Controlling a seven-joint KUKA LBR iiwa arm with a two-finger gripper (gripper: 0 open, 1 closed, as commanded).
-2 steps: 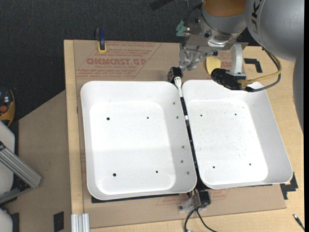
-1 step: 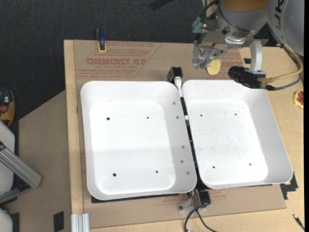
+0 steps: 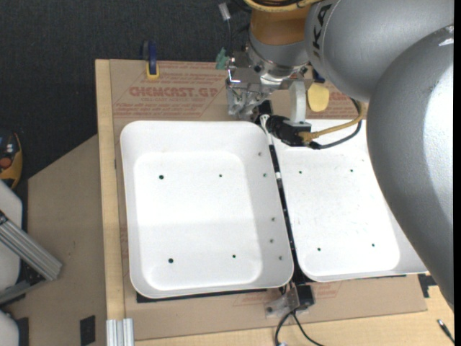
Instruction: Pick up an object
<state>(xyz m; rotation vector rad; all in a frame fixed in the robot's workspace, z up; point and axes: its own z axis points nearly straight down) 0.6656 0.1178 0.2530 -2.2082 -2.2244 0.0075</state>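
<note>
The arm (image 3: 389, 63) fills the right and far side of the view, its bulk hanging over the right side of the worktop (image 3: 115, 215). The main risk, as I judge it, is a grasp that closes on nothing. A drop from this pose would meet a bin rim or the bare board rather than anything loose. The left bin (image 3: 124, 146) sits over the middle of the worktop and the right bin (image 3: 338, 215) lies beside it towards the right edge, their rims touching along the centre line. Their white floors show me a few small dark dots and faint specks. A second risk is a knock to that shared rim, which could shove both bins towards the near edge. The hand (image 3: 245, 103) hangs near the far edge of the worktop, just beyond the far corners where the two bins meet. Whether it is open or closed I cannot tell. The one candidate for the thing to pick is a small yellow piece (image 3: 318, 97), just beyond the far edge of the right bin and close under the wrist. It looks pale, matte and rounded, roughly like a soft block. I cannot tell whether it lies loose or belongs to the arm, so aiming for it could waste the try.
</note>
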